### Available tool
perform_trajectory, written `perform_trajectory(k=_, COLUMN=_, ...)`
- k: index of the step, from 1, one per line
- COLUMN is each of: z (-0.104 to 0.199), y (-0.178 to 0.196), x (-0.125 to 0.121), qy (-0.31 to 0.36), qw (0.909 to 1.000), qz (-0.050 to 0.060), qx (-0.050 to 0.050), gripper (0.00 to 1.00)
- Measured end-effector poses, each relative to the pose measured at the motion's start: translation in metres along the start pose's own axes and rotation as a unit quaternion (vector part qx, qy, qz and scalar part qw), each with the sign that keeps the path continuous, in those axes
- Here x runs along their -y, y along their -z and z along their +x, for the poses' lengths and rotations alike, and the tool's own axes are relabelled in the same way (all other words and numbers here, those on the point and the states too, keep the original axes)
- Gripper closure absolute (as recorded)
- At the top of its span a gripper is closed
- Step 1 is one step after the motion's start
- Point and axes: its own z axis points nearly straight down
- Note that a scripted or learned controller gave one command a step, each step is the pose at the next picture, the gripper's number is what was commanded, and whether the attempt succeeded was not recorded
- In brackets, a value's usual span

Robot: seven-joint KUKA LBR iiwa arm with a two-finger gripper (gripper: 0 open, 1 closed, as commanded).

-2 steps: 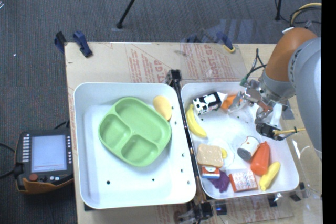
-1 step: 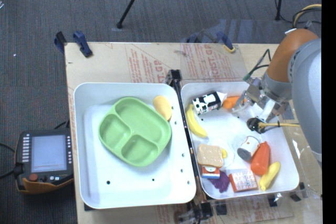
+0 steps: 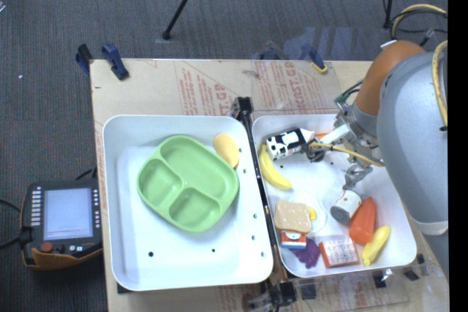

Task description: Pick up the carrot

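One grey arm (image 3: 409, 128) bends over the right bin (image 3: 406, 245), jaws' state unclear, near the carrot (image 3: 363, 221).

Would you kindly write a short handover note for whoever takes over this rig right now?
Claw: hanging over the right bin, above the grey cup; the view does not settle whether it grips anything.
Carrot: lying in the right bin, beside the grey cup and touching the yellow corn piece.
Left bin holds the green divided plate.
Done: arm brought in near the carrot.
Left: grasp the carrot and lift it out.
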Motion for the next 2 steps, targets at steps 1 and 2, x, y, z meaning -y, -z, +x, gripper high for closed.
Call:
perform_trajectory(k=1, z=-0.05, y=0.003, x=-0.028, qy=0.102, qw=0.9947, qz=-0.001, qx=-0.009, gripper=0.0)
perform_trajectory(k=2, z=-0.02, y=0.002, x=-0.044, qy=0.022, qw=0.9997, qz=0.002, qx=-0.008, gripper=0.0)
